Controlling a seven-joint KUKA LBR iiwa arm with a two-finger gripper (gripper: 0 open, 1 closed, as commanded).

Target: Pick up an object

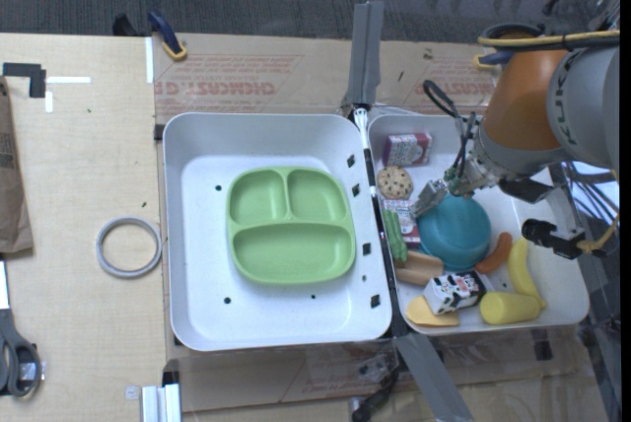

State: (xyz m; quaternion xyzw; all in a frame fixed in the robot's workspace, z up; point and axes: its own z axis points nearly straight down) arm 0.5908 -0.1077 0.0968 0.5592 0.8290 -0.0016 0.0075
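In the right bin point(567, 307), a yellow cylinder point(511, 308) and a toy cow point(455, 290) are seen nearest, below the teal bowl point(455, 230). The hand point(434, 196) is placed at the bowl's upper-left rim; whether it is clenched cannot be told. Farther up lies a cookie point(394, 181).

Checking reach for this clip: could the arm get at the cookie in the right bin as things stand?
Probably yes. The cookie lies uncovered near the right bin's left wall, with nothing on top of it, and the gripper hovers just to its right, above the teal bowl.
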